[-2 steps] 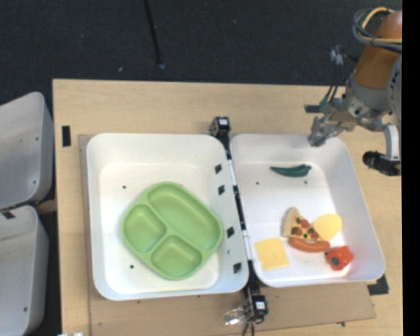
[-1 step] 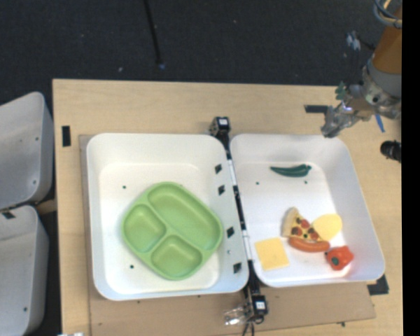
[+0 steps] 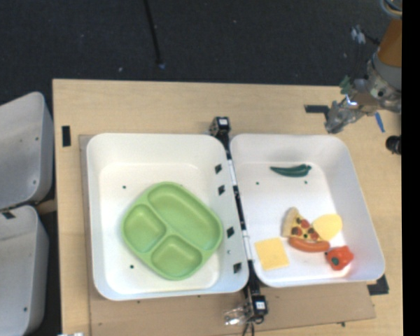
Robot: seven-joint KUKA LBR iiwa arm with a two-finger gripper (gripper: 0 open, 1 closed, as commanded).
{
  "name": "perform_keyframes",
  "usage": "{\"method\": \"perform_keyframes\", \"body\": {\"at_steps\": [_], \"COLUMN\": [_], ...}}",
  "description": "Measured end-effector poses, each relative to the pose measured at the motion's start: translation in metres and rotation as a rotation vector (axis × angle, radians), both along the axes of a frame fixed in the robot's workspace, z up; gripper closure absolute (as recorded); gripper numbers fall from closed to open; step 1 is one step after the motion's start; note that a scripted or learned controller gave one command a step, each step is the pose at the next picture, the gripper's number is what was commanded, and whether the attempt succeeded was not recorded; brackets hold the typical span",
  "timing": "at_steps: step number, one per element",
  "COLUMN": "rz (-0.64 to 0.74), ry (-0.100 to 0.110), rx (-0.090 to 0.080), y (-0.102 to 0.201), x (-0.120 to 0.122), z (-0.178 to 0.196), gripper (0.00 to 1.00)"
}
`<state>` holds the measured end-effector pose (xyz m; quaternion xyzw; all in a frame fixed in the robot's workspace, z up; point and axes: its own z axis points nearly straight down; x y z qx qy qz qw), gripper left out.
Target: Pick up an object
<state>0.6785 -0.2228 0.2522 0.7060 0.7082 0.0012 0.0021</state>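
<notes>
Looking toward the upper right of the frame, we find the gripper (image 3: 338, 115) hanging over the bare wooden bench (image 3: 161, 103), just beyond the far right corner of the right bin (image 3: 350, 159). Its metal parts are small and blurred here, so we cannot tell whether the jaws stand open or closed; we see nothing between them, and they touch none of the toys. The arm's orange band (image 3: 390, 44) shows at the frame's right edge above it.

Both bins are shallow, smooth white plastic with rounded corners, joined along the middle by a row of small black clips. In the left bin (image 3: 105, 159) lies a light green tray (image 3: 171, 229), a rounded oblong of matte plastic divided into three hollows and turned at a slant.

The things to pick lie in the right bin. Near its upper middle we see a dark green pepper (image 3: 291, 170), slim and curved, well apart from the rest. Lower down, a cluster sits close together: a pizza slice (image 3: 298, 225) with red dots, a red-orange sausage (image 3: 309, 244) touching its lower edge, a round yellow piece (image 3: 328, 225) just beside it on the right, a flat square yellow cheese slice (image 3: 271, 253) to the lower left, and a glossy red tomato-like piece (image 3: 340, 257) near the lower right corner.
</notes>
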Motion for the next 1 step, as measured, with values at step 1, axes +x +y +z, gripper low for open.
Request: {"method": "perform_keyframes", "body": {"at_steps": [1], "rz": [0.001], "ry": [0.005], "rx": [0.001], "y": [0.0466], "x": [-0.0097], "z": [-0.0085], "gripper": [1.00]}}
